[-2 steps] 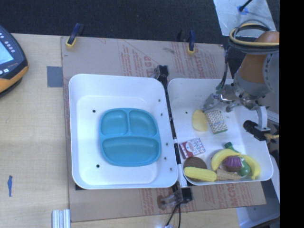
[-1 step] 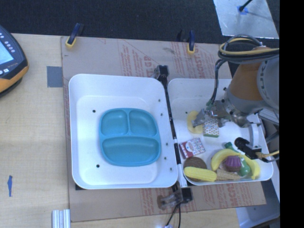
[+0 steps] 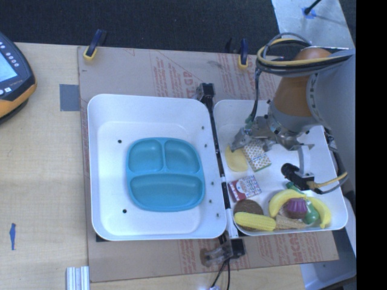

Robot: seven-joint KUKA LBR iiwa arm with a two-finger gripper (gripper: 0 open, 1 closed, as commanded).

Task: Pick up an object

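claw (image 3: 257, 142): mine, low in the right bin's far half, over the patterned packet; i cannot tell how it stands from this slant.
patterned packet (image 3: 258, 157): flat, speckled, tilted, just beside me and touching or overlapping the yellow piece. i judge it light and floppy; best taken across its narrow width near an edge.
yellow piece (image 3: 236, 159): pale, flat against the bin floor near the left wall; thin, probably hard to get under.
red packet (image 3: 246, 188): small, red and white, nearer the camera; it has print, too small to read.
toy food: a corn cob (image 3: 254, 222), a brown round piece (image 3: 248, 207), a banana (image 3: 290, 199) and a purple item (image 3: 296, 208) crowd the near corner; likely hard, smooth plastic, slippery and rounded.
right bin (image 3: 335, 186): holds all of these.
left bin (image 3: 103, 162): carries a blue divided plate (image 3: 164, 175).
tabletop (image 3: 42, 180): cardboard under the bins has faint red print, unreadable.
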